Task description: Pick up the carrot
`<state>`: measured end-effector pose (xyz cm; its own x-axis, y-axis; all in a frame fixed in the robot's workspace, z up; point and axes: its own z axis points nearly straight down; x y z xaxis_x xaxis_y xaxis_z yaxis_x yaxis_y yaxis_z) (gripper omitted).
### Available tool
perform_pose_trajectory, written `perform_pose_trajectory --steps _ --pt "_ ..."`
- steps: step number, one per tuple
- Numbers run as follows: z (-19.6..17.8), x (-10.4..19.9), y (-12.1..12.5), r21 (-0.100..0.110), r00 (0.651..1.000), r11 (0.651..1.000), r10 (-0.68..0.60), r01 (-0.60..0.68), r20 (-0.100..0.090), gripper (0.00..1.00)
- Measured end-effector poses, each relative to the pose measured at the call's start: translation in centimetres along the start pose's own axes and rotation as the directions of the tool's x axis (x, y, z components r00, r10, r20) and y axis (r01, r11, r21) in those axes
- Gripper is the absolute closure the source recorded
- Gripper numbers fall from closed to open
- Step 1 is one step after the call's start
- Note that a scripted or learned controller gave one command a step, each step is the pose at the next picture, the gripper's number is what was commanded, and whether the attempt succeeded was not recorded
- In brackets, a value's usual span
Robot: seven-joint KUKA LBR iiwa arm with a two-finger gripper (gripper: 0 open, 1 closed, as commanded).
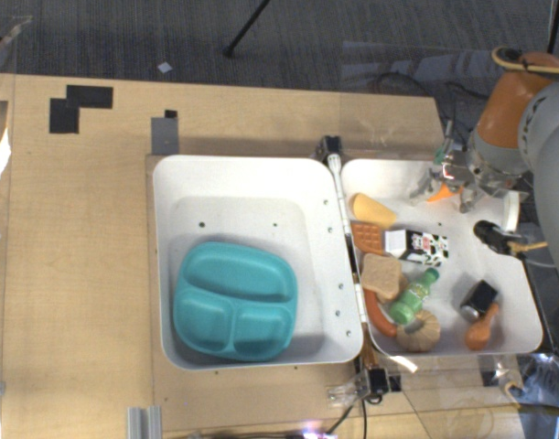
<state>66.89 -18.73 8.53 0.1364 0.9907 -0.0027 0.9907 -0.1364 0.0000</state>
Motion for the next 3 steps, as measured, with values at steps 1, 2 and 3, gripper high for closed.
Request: perform_pose_trajectory --steps 1,2,3 --pt "-0.2 -0.7 0.4 -0.002 0.997 0.998 0.07 -0.07 -0.01 0.0" --pt "0.0 -0.8 0.2 0.008 0.997 0.997 -0.071 0.071 -0.007 0.0" --pt "-9.0 -1.4 0.7 -0.018 0.992 0.992 -0.124 0.124 0.004 0.0"
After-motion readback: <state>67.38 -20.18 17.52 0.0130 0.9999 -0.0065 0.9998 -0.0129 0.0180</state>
